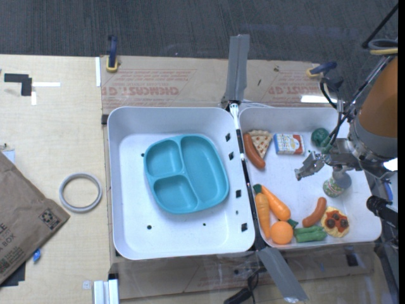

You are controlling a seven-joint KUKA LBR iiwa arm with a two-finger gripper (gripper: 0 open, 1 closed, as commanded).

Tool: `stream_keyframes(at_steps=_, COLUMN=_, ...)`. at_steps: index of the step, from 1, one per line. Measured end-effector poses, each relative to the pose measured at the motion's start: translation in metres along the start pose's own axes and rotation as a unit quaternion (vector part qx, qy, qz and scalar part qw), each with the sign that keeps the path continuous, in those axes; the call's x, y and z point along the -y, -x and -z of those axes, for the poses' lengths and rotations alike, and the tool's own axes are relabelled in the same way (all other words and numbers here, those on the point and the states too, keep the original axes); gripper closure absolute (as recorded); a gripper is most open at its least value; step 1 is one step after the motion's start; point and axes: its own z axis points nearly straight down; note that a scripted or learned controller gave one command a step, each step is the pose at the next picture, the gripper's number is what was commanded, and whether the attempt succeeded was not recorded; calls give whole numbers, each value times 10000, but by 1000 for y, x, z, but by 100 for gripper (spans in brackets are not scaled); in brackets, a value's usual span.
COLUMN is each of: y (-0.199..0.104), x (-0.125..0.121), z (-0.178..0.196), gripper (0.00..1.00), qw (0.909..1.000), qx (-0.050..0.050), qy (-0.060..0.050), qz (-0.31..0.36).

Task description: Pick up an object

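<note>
Two white bins are set side by side on the bench. Along the near edge of the right bin (373,236) a carrot (261,215), an orange (281,232), a green pepper (309,234), a sausage (314,212) and a small pizza (335,221) are crowded. Mid-bin, the gripper (310,168) is hung above bare floor; whether it is clenched cannot be told. Toward the far edge a pizza slice (259,140), a hot dog (254,154), a small box (289,144) and a green ball (319,135) are seen. A teal divided plate (186,172) is centred in the left bin (126,220).

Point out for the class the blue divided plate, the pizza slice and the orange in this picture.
blue divided plate (166,157): camera view, on the floor of its upper left compartment.
pizza slice (260,139): camera view, on the middle of its topping.
orange (282,232): camera view, on the middle of its round top.
</note>
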Motion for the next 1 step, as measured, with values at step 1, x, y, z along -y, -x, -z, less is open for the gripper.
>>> stream_keyframes(at_steps=1, y=39, x=16, z=-118, gripper=0, qw=9975, qx=6, qy=23, qz=703)
